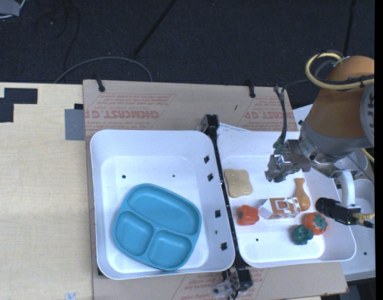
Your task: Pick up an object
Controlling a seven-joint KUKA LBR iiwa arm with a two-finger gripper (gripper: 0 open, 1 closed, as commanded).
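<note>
Arm: grey KUKA arm [342,111] with an orange band, reaching in from the view's right and hanging over the right bin [248,149].
Gripper: the gripper [278,169] pointed down over the far middle part of the right bin.
Gripper state: could not tell from where I stood how far open it was, nor whether it had hold of anything.
Bread slice: a tan toy bread slice [237,183] lay flat near the gripper, to its view-left and slightly nearer the camera.
Tan peg: a tan bottle-shaped piece [301,194] lay just beside the gripper, to its view-right and nearer the camera.
Carton: a small white-and-orange carton [284,207] lay nearer the camera than the gripper, almost straight below it in the view, touching the tan piece.
Red toy: a red vegetable toy [246,215] sat view-left of the carton, apart from the gripper.
Orange toy: an orange-red toy with a green top [315,224] sat well apart from the gripper, at the near right.
Teal toy: a teal lump [300,234] touched the orange-red toy, farthest from the gripper.
Left bin: the left bin [148,149], well to the gripper's view-left, bore a blue divided plate [157,227].
Under the bins: a cardboard sheet [148,105].
</note>
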